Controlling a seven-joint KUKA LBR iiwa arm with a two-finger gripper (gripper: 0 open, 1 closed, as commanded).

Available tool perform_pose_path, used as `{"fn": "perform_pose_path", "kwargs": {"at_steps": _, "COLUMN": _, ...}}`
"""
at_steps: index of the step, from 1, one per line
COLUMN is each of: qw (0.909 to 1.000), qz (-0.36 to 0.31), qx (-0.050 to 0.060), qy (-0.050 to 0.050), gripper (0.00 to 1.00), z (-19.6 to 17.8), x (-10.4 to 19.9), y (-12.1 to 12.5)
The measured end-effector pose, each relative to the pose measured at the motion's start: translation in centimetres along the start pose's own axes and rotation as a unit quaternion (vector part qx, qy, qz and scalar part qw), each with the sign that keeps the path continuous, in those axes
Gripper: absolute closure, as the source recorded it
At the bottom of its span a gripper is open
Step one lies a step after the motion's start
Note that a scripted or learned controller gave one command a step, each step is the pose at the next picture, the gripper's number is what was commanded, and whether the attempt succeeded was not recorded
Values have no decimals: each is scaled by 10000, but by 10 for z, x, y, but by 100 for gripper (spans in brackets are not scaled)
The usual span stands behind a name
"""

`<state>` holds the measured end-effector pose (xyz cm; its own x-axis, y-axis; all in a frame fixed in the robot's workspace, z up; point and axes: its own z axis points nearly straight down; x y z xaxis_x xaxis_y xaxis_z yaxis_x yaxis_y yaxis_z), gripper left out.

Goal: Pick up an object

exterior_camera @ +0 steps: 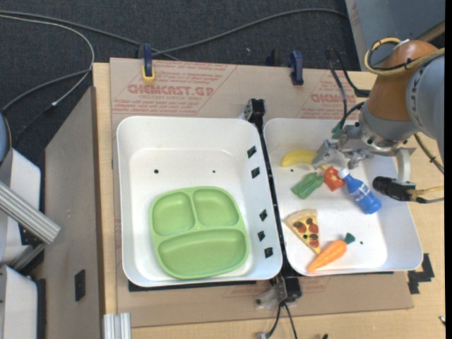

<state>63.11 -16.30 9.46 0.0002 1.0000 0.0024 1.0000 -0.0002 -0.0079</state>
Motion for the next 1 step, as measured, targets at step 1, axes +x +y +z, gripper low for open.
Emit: {"fn": "perform_pose_path", "kwargs": {"at_steps": 1, "qw": 10000, "qz": -3, "qx": -47, "qy": -8, "gripper": 100, "z": -16, "x": 0, "y": 3}}
